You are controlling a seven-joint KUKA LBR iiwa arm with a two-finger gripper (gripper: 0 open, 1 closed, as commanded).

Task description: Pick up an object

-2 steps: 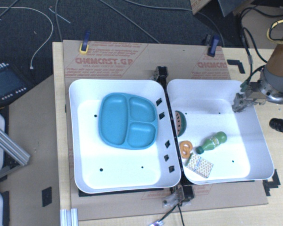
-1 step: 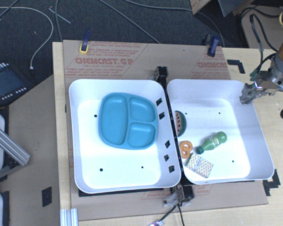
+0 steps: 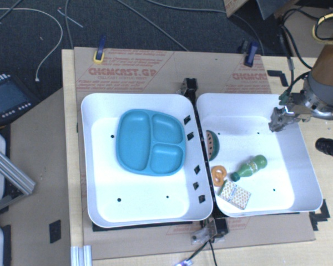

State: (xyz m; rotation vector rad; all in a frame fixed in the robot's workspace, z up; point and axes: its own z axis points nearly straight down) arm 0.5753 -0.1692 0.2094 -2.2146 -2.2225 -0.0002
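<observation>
two-finger metal gripper (image 3: 278, 121) | poised over right white bin's (image 3: 299, 165) upper right edge, grip state impossible to tell | small green plastic bottle (image 3: 248, 168) lying tilted mid-bin, free, likeliest target | blue divided plate (image 3: 151, 142) in left bin

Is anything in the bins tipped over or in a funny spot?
Yes. The green bottle lies on its side in the right bin instead of standing. A round watermelon-looking slice is squeezed against that bin's left wall, partly hidden. The blue divided plate in the left bin sits flat and looks fine.
</observation>
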